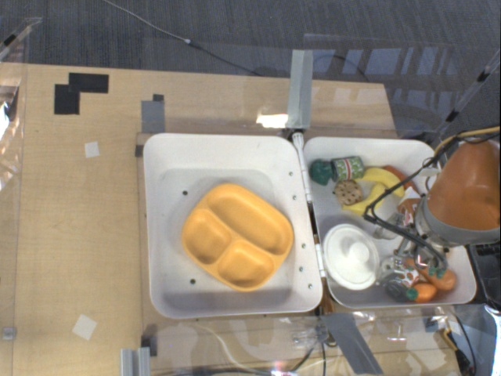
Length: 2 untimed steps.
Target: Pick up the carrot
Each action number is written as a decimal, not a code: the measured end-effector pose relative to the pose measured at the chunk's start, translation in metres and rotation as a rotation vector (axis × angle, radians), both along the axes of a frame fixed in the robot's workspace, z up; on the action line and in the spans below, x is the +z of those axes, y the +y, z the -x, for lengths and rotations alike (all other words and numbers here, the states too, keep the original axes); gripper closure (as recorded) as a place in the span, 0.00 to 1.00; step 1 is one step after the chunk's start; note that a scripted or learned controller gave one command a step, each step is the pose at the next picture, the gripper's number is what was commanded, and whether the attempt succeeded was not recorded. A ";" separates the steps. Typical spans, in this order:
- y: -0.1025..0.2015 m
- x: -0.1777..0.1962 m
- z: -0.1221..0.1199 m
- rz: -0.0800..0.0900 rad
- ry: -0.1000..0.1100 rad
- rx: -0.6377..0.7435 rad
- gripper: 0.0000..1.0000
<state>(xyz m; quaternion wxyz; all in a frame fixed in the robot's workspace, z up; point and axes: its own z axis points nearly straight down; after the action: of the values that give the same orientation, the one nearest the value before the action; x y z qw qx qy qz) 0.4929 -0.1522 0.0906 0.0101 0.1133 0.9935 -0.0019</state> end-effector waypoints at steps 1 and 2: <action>0.001 0.012 -0.003 0.002 -0.006 0.006 1.00; 0.000 0.003 0.003 -0.007 0.009 -0.170 1.00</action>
<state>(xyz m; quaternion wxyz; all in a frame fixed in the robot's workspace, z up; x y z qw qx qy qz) 0.4899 -0.1520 0.0938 0.0049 0.1974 0.9803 0.0002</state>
